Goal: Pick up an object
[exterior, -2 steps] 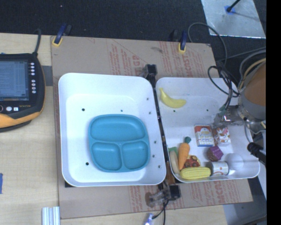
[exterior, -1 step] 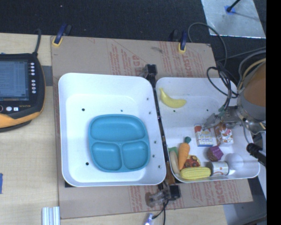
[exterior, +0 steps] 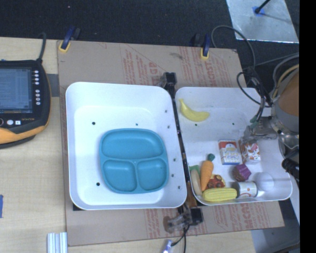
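Two bins on cardboard: left bin [exterior: 79,141] with blue tray [exterior: 132,159], three compartments, flat, centre-low. Right bin [exterior: 221,96] holding all the loose items. Landmark below: carrot [exterior: 206,174].

Carrot near front-left of right bin, long axis roughly front-to-back, green top [exterior: 210,157] toward the back, tip toward the front rim. Pale piece [exterior: 195,179] touching its left side, hard to identify. Red-dark item [exterior: 217,182] touching its right. Corn [exterior: 219,195] just in front of it, long axis left-right, along the front wall. White bottle [exterior: 250,188] right of the corn, lying on its side, same axis. Purple item [exterior: 243,172] right of carrot, behind the bottle. Small carton [exterior: 229,152] behind-right of carrot, upright label, red band. Second red-white packet [exterior: 251,152] just right of the carton. Banana [exterior: 192,113] well behind carrot, near back-left corner, curve lying flat, long axis left-right.

Gripper [exterior: 256,128] over the right bin's right side, behind-right of carrot, just above the red-white packet. Open or closed: cannot tell, too cluttered with cables. Nothing visibly held. Arm [exterior: 287,101] at the right edge.

Crowded front cluster: carrot boxed in by neighbours on three sides. Banana alone, free all round.

Outside bins: teach pendant [exterior: 13,101] far left of carrot on the bench; clamps [exterior: 67,40] on the cardboard's back edge.
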Robot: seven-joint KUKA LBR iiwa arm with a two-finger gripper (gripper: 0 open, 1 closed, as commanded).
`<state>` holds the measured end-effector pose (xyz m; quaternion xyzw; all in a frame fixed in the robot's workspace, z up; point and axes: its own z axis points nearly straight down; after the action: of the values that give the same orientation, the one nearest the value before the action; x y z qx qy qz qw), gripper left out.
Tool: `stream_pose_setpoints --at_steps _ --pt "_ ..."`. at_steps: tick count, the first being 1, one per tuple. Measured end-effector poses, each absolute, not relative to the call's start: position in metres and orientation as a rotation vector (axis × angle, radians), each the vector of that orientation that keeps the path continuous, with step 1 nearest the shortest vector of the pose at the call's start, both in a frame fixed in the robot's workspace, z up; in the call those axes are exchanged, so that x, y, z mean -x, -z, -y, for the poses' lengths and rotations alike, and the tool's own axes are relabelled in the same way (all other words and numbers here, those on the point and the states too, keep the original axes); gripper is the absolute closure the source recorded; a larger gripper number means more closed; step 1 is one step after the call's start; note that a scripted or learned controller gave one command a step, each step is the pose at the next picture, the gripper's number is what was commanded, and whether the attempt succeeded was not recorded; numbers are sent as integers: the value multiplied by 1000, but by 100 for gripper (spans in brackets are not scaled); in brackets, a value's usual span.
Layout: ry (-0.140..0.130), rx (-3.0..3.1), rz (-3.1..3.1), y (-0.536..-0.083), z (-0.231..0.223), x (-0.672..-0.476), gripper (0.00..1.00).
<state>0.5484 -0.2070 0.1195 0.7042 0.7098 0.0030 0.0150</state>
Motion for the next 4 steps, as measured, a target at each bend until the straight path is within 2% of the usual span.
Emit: stream_pose_setpoints --at_steps 1,2,3,4 --pt "-6 -2192 -2208 -119 208 -548 0" --pt "4 -2215 -2231 -92 111 -594 0" --pt "4 -2219 -2229 -92 115 -656 0" --pt "5 -2219 -2226 -92 182 -557 0"
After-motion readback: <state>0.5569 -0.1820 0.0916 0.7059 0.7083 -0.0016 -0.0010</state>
